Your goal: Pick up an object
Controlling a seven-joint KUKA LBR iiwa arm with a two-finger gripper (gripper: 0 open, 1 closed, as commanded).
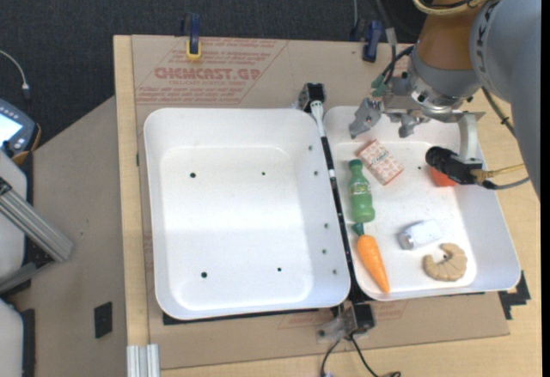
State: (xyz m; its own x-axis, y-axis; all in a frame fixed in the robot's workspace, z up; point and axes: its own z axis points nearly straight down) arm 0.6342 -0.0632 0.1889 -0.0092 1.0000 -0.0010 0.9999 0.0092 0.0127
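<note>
Camera view: tool [388,120], fingers spread apart, hovers just above the pink box [380,161] in the right bin [503,234].

Even overhead lighting, bright glare across the left bin [232,203] floor well left of the jaws, soft short shadows under objects, focus sharp, dark surroundings.

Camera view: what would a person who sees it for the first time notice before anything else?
Probably the grey arm with its orange band reaching in from the right, its claw above the far end of the right bin. Next, the bright things in that bin: a green bottle and an orange carrot along its left side, a pink patterned box near the claw.
</note>
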